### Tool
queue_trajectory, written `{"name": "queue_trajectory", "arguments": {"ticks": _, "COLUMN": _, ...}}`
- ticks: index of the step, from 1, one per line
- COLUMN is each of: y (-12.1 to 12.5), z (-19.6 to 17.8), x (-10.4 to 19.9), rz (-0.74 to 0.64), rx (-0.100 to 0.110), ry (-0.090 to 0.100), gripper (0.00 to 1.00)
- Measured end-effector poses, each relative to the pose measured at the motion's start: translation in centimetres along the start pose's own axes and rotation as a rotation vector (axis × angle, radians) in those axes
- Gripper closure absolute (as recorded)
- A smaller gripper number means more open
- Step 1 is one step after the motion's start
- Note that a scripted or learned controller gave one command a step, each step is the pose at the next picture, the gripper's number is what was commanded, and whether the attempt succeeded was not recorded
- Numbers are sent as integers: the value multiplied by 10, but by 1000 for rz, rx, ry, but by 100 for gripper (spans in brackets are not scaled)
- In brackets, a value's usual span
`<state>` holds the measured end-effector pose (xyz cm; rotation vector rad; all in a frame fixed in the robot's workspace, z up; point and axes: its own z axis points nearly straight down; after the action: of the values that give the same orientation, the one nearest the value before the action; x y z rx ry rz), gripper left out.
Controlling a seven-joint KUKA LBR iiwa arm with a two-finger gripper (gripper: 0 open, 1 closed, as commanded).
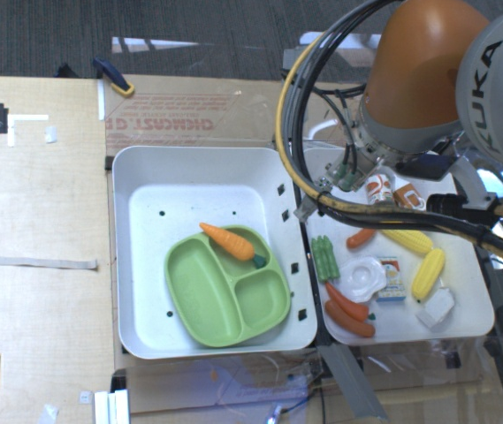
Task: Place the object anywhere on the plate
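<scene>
A green divided plate (224, 291) lies in the left white bin (145, 184). An orange carrot (230, 241) with a dark green tip rests on the plate's far rim, across its upper compartment. The arm's orange band and grey wrist (419, 60) hang over the far part of the right bin. The gripper is hidden beneath the wrist and cables.
The right bin (463, 321) holds toy food: yellow corn (428, 272), a yellow banana (406, 239), green beans (324, 259), red peppers (350, 312), a white cup (362, 278), a small carton (391, 281) and cans (379, 188). Thick cables (300, 148) loop over the divider.
</scene>
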<state>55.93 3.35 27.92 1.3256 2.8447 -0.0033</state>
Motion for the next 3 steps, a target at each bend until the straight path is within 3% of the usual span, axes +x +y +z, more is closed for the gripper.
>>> {"name": "queue_trajectory", "arguments": {"ticks": 1, "y": 0, "z": -9, "x": -1, "rz": -2, "rx": 0, "ry": -2, "gripper": 100}}
{"name": "queue_trajectory", "arguments": {"ticks": 2, "y": 0, "z": -9, "x": -1, "rz": -1, "rx": 0, "ry": -2, "gripper": 0}}
{"name": "queue_trajectory", "arguments": {"ticks": 3, "y": -35, "z": 74, "x": -5, "rz": -233, "rx": 0, "ry": 4, "gripper": 0}}
